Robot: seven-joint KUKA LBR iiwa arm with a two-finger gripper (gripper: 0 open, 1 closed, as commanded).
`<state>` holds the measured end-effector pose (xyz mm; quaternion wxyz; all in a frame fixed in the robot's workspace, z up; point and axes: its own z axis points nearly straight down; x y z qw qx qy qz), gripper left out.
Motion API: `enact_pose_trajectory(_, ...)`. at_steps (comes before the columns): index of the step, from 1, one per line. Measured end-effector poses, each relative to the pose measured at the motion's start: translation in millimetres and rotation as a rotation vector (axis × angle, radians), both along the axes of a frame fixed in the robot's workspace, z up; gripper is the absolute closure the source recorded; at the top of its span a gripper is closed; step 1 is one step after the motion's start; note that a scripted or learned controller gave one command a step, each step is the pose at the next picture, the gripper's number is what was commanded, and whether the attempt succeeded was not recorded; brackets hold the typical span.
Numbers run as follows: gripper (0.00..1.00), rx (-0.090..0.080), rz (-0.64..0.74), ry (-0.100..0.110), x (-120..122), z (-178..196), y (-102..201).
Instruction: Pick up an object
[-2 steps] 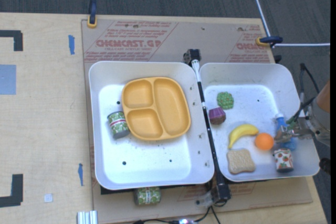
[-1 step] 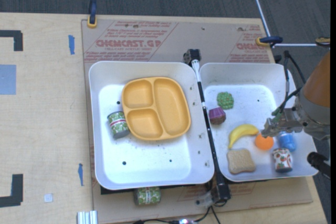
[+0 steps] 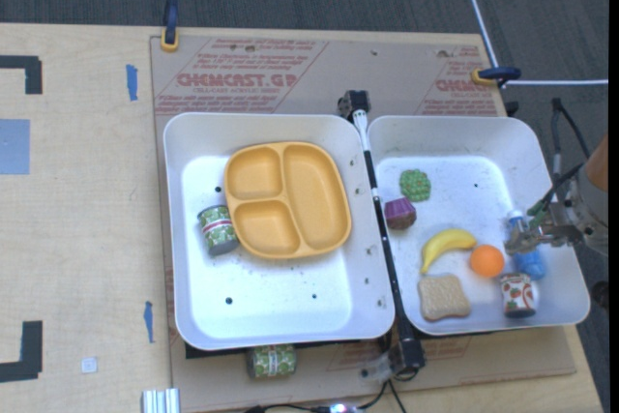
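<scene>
Partly hidden blue object (image 3: 531, 264) beneath jaws (image 3: 522, 232)

A small blue object (image 3: 531, 264) lies at the right bin's (image 3: 455, 132) right wall, just right of the orange ball (image 3: 487, 261), above a small can (image 3: 518, 296)

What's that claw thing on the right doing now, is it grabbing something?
Gripper: cannot be told. It sits low at the right bin's far right side, over a blue object beside the orange; no grasp is visible.
</scene>
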<state>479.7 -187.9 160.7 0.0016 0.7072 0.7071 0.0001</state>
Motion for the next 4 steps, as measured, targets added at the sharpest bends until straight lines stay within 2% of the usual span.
enact_pose_trajectory(1, 1.0, 0.002, 0.002, 0.0, 33, 29, 54)
enact_pose_trajectory(2, 0.0, 0.001, 0.002, 0.001, 32, 29, 54)
enact_pose_trajectory(3, 0.0, 0.001, 0.0, -0.003, 50, -74, 43)
enact_pose_trajectory(4, 1.0, 0.0, 0.0, -0.007, 51, -63, 43)
